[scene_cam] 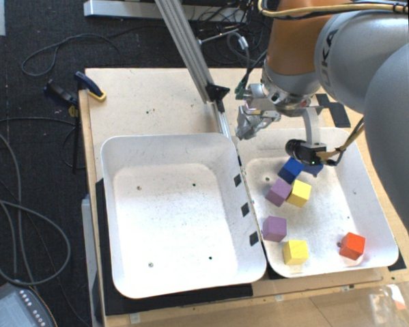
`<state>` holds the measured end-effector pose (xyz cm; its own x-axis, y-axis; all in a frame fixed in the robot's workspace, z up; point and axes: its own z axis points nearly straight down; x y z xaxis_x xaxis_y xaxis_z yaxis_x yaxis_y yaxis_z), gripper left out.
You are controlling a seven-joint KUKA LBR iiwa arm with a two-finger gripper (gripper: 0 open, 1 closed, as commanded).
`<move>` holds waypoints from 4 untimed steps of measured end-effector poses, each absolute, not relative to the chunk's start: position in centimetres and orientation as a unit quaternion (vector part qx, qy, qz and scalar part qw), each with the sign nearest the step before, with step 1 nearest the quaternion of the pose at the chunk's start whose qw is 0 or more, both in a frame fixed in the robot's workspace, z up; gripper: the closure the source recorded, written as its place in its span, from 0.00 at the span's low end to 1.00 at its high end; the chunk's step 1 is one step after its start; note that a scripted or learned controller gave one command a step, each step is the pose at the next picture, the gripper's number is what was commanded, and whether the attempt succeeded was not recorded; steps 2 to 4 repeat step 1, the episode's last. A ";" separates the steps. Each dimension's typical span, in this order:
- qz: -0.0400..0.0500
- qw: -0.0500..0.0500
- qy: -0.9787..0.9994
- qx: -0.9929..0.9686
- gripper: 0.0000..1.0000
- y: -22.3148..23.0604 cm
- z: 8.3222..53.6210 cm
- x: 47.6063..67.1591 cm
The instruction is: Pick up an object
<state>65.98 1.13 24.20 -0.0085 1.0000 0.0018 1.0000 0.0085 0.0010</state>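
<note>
The tool [249, 126] hung at upper centre, its grip impossible to read. Best bet was dropping squarely over the lone orange cube [352, 246].

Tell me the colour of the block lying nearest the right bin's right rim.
Orange-red block, shown best in the camera view.

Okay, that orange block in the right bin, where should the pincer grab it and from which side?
Probably straight from above. The orange block sits alone near the right bin's front right corner, well apart from the nearest yellow cube. Grip its two side faces away from the nearby bin wall, turning the pincer to match the block's slight skew.
</note>
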 end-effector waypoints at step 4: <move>0.000 0.001 -0.710 -0.704 1.00 5.6 24.4 65.1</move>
